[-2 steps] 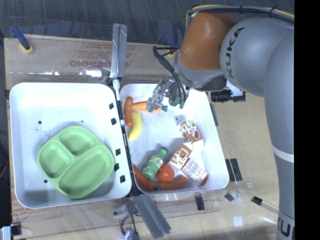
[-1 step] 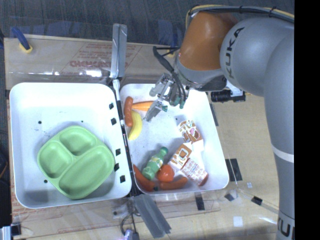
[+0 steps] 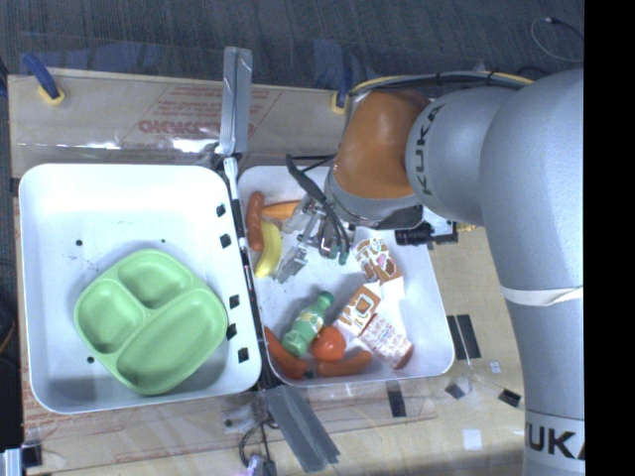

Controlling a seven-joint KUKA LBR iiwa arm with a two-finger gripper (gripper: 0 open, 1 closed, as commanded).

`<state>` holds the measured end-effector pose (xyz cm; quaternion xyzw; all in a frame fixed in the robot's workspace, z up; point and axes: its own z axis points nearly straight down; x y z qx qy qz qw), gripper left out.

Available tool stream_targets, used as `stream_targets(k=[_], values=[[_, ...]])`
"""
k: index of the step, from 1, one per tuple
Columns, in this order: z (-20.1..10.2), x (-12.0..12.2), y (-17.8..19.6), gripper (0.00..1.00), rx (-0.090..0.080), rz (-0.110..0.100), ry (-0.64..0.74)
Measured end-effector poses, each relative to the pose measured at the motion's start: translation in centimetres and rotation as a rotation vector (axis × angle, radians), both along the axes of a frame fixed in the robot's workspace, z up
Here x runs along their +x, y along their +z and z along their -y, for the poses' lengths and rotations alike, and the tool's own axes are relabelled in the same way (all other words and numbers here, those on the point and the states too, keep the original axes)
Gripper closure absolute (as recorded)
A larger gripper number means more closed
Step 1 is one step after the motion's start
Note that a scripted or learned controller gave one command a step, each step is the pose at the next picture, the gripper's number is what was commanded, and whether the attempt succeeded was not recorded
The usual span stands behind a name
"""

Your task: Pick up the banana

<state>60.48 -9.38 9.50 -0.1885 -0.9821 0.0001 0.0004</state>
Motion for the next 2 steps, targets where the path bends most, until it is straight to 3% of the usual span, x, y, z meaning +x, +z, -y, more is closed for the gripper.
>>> stream_targets(k=[1,2], values=[[5.7,2.7,8.2,0.0,-0.001,0.005,-0.259],[-0.4,-0.1,-0.1,0.0,0.0,-0.001,-0.325]])
